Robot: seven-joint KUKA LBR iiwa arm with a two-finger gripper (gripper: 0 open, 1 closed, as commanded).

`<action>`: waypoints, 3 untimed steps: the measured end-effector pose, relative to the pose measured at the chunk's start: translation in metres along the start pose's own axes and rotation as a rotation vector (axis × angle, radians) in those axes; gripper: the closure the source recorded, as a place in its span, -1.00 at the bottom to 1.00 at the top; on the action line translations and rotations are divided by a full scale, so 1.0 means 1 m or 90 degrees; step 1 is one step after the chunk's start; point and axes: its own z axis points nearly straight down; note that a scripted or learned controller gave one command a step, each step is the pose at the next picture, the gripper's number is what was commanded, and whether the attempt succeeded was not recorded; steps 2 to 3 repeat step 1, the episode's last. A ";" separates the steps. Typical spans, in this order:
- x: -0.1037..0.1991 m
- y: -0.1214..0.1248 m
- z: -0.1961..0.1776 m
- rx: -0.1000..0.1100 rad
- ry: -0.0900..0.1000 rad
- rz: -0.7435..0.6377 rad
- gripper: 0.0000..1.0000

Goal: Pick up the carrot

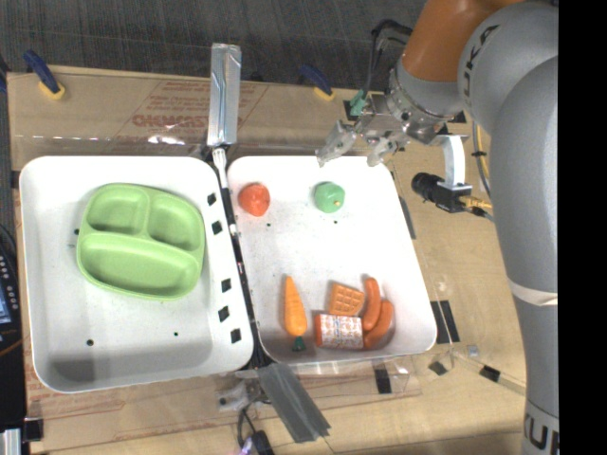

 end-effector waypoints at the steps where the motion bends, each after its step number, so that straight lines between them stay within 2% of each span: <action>1: 0.051 -0.065 0.083 0.003 0.001 -0.007 -1.00; 3: 0.051 -0.065 0.083 0.003 0.001 -0.007 -1.00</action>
